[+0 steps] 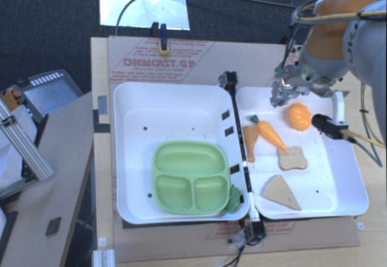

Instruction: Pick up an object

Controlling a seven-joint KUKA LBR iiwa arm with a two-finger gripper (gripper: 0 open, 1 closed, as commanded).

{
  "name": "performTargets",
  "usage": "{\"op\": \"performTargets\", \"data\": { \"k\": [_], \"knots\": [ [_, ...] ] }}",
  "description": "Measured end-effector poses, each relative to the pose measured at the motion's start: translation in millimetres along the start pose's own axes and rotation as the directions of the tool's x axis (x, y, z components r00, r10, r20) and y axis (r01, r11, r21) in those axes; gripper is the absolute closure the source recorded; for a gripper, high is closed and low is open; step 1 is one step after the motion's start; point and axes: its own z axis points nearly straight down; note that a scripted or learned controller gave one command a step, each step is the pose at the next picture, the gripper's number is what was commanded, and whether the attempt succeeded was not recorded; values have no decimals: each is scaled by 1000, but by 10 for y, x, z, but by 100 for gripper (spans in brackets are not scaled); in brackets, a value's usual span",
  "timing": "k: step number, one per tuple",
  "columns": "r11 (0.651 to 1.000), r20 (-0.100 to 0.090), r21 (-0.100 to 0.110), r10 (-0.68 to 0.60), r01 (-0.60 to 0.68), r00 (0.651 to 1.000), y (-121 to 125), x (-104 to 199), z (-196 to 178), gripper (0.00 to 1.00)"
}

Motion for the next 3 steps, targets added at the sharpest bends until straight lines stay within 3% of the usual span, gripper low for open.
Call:
{"op": "performTargets", "data": {
  "k": [3],
  "knots": [
    [1000, -1, 1, 2, -2, 1000, -24, 1696, -254, 100]
  ]
}}
